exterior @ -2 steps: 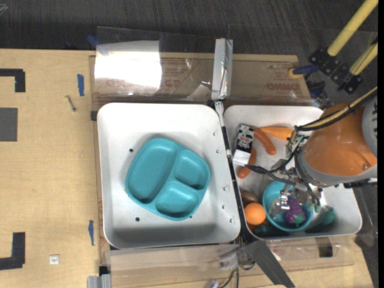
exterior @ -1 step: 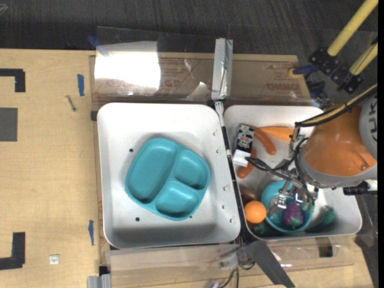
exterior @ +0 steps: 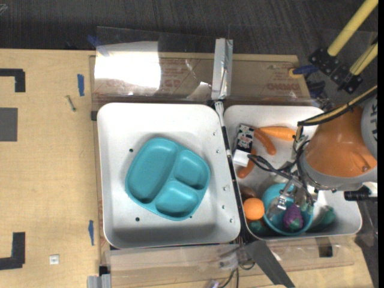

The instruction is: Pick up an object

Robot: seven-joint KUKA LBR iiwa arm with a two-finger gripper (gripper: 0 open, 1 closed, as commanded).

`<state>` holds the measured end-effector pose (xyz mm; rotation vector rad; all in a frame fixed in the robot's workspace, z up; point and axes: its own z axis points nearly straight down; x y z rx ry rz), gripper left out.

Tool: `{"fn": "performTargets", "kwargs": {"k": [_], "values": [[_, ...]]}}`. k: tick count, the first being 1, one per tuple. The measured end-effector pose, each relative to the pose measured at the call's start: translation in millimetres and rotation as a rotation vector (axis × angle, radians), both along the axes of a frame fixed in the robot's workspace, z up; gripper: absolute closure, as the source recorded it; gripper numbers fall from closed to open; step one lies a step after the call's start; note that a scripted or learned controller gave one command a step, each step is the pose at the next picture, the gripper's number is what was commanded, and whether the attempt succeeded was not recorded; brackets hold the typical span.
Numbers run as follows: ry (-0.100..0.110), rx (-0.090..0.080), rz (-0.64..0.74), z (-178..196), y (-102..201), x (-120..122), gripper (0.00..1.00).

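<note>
In the right bin (exterior: 273,114), my gripper (exterior: 287,201) reaches down into a teal bowl (exterior: 273,215) that holds a purple toy (exterior: 293,217). An orange ball (exterior: 253,209) sits just left of the bowl. At the bin's back lie an orange carrot-like toy (exterior: 276,133), a second orange piece (exterior: 246,169) and a small black-and-white box (exterior: 243,137). A dark green thing (exterior: 328,216) shows at the bowl's right. The arm hides much of the bin's right half.
The left bin (exterior: 120,125) holds a teal divided plate (exterior: 169,177) near its middle. A clear plastic divider (exterior: 222,71) stands between the bins at the back. Yellow poles (exterior: 357,17) cross the top right corner.
</note>
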<state>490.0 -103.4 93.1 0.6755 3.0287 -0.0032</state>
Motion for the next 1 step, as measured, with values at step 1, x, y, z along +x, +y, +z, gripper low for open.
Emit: {"fn": "performTargets", "kwargs": {"k": [1], "values": [[0.005, 0.0, 0.146, -0.6, 8.2, 1.2, 0.0]]}}
